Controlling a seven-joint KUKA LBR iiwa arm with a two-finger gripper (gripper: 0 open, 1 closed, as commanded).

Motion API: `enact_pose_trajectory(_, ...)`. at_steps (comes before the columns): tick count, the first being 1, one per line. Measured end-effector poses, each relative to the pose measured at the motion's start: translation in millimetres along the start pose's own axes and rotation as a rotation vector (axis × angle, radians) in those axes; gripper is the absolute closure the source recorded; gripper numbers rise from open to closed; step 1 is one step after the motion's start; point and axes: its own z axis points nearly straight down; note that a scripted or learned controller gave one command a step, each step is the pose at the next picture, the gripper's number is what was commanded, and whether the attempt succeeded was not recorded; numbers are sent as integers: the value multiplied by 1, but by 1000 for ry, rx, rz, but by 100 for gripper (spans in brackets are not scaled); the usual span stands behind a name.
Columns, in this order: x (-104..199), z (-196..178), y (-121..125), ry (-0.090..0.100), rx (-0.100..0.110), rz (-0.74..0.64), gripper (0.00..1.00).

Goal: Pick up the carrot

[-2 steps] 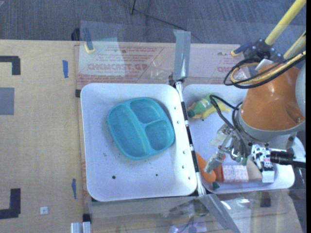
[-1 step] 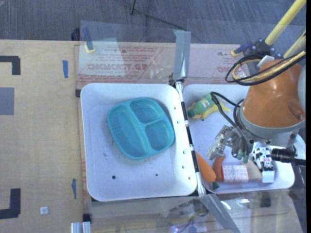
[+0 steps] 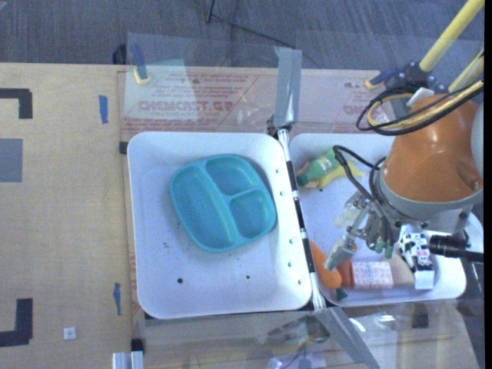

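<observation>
The carrot (image 3: 326, 272) is an orange piece lying in the near left corner of the right bin (image 3: 453, 287), against the wall between the two bins. My gripper (image 3: 342, 244) hangs low over the right bin, just up and right of the carrot, with its tip close to the carrot's upper side. The gripper partly covers the carrot. I see nothing held in the gripper.
A yellow and green toy (image 3: 323, 169) lies at the far left of the right bin. A small red and white box (image 3: 374, 274) sits beside the carrot on its right. The left bin (image 3: 154, 283) holds a blue divided plate (image 3: 223, 202).
</observation>
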Motion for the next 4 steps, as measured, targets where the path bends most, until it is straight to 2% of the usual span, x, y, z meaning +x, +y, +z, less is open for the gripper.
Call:
enact_pose_trajectory(1,36,11,66,4,3,-94,0)
enact_pose_trajectory(2,45,-215,88,1,3,166,0)
enact_pose_trajectory(3,45,-215,88,1,3,166,0)
enact_pose_trajectory(4,23,-62,43,2,4,172,0)
